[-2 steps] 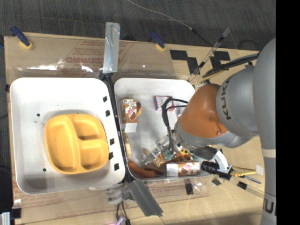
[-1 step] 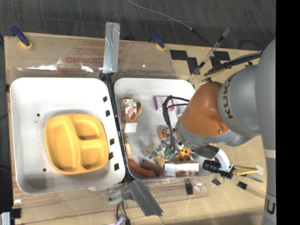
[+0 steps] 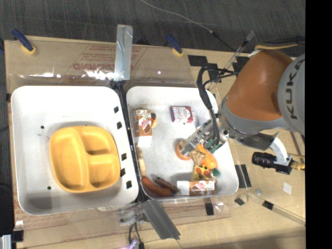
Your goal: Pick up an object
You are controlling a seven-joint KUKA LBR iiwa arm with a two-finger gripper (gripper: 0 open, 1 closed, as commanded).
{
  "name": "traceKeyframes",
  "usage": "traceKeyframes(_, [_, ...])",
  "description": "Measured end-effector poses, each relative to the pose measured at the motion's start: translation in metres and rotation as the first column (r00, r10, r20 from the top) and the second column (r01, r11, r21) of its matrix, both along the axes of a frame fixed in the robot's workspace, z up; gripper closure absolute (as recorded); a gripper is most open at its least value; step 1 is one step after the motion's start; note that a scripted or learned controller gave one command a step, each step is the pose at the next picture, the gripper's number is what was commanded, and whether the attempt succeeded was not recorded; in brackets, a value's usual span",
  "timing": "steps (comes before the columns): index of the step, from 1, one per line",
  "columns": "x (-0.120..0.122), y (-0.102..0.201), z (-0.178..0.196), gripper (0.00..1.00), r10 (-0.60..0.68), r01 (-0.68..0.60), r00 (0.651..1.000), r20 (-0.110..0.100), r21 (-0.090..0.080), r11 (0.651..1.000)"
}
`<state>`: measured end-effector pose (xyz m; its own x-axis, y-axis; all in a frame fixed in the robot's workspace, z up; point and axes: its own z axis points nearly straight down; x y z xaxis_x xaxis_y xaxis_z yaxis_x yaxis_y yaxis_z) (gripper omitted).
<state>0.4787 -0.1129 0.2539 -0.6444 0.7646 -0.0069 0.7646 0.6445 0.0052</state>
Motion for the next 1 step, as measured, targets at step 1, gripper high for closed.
traceKeyframes(1, [0.0293,0.0292,0.0175,1.0,-0.11,0.11,0.994,-0.008,0.001,0.994])
